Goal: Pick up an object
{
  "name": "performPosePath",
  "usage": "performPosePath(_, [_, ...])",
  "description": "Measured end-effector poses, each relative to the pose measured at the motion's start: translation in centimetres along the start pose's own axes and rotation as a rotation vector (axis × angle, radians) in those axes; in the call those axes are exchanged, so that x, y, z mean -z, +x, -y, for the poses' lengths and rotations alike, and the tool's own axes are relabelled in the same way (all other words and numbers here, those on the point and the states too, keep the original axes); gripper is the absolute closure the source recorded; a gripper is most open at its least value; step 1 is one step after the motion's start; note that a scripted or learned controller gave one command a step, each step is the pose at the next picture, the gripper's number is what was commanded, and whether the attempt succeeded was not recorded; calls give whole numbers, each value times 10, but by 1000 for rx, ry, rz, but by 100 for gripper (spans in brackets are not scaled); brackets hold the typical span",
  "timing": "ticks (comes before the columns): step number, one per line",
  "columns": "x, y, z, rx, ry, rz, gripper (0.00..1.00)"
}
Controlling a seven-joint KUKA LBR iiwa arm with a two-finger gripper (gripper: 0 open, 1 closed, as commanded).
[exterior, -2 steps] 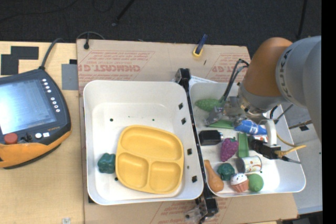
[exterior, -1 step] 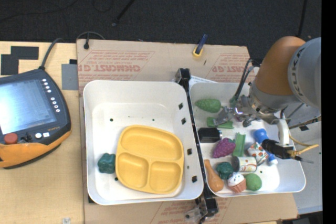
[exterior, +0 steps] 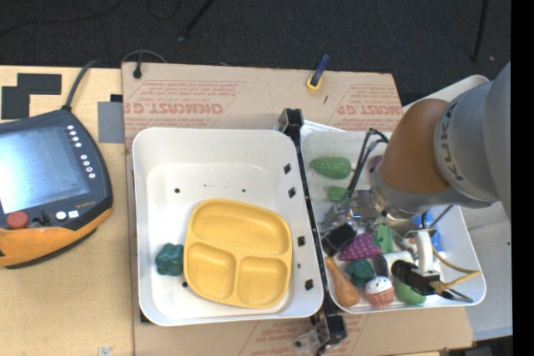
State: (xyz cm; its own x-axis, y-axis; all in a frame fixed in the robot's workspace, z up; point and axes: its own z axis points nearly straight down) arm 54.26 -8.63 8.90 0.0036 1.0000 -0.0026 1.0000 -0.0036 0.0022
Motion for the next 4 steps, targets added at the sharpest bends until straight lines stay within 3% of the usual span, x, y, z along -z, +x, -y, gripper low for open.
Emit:
performPosePath(1, [9,-1,0,-6,5,-3,100])
performPosePath(2, [189,92,-26,13,-13,-6,100])
performPosePath(3, [397,66,-32,4,-15,-1,100])
performPosePath(4, [265,55,10,2,20,-3,100])
